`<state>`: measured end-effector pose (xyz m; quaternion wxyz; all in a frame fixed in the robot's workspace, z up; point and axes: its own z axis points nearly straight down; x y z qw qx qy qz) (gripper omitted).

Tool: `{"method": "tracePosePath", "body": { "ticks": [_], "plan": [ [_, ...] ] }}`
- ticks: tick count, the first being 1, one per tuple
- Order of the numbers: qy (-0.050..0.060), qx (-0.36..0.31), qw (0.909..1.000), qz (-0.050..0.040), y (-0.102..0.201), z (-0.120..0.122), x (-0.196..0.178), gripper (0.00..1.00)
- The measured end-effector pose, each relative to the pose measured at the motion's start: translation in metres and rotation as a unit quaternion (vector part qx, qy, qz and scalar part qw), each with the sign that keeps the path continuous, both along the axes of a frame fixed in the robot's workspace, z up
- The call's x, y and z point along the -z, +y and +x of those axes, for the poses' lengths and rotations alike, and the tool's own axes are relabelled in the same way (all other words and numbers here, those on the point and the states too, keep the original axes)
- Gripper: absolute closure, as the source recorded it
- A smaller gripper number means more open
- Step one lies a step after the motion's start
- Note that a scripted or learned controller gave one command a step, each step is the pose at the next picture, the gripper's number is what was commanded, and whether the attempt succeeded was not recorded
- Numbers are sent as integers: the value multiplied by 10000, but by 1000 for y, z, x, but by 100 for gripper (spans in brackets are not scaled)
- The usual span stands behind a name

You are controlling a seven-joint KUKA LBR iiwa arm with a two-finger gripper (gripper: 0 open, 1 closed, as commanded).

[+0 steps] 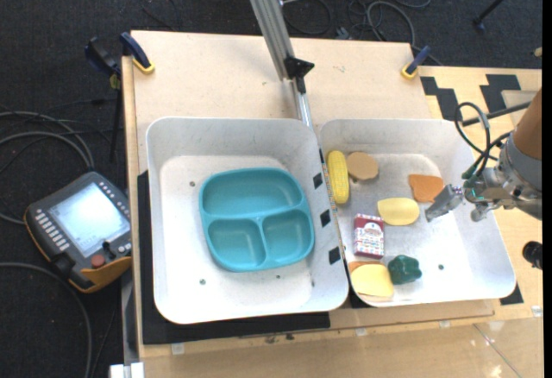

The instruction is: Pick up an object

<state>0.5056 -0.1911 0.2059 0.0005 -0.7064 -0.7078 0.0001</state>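
The right bin [470, 268] holds a yellow corn cob [338, 175], a tan cookie-like piece [362, 166], an orange wedge [425, 187], a pale yellow lump [398, 211], a red and white carton [369, 236], a green pepper [404, 268] and a yellow-orange slice [372, 280]. My gripper [455, 198] reaches in from the right over the bin's right half, just right of the yellow lump and below the orange wedge. Its fingers look spread, and nothing sits between them.
The left bin [172, 195] carries a teal sectioned plate [256, 218]. A metal pole [269, 9] slants down to the seam between the bins. Clamps [138, 53] sit at the bench's back corners. A teach pendant [82, 229] lies on the floor at left.
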Motion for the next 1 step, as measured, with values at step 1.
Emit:
{"method": "tracePosePath", "body": {
  "ticks": [1],
  "plan": [
    [-2, 4, 10000, 0, 0, 0, 0, 0]
  ]
}}
